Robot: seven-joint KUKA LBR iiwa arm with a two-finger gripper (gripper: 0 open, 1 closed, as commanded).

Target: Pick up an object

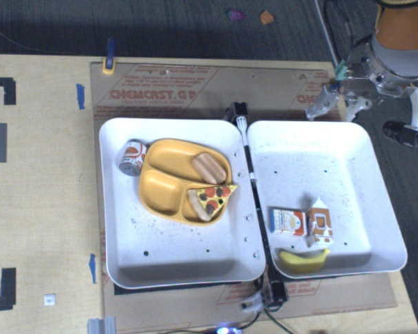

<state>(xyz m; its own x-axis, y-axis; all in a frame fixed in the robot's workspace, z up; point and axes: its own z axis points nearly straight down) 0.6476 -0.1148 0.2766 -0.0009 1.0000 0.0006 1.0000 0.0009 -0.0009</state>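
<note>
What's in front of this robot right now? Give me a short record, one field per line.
left bin: yellow divided plate with a hot dog and pizza slice in it; a can beside the plate
right bin: two small cartons, a banana near the front wall
arm: upper right, beyond the right bin
gripper: above the bench, outside the bins, holding nothing visible

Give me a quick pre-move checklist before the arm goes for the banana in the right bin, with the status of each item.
1. Banana in view, lying against the right bin near wall: ok.
2. Space around banana: not ok, the two small cartons sit just behind it.
3. Gripper parked outside the bins, above the right bin's far edge: ok.
4. Finger state: cannot tell.
5. Path from gripper down to banana free of other items: ok, bare bin floor between.
6. Left bin items, yellow tray and can, away from the path: ok.
</note>
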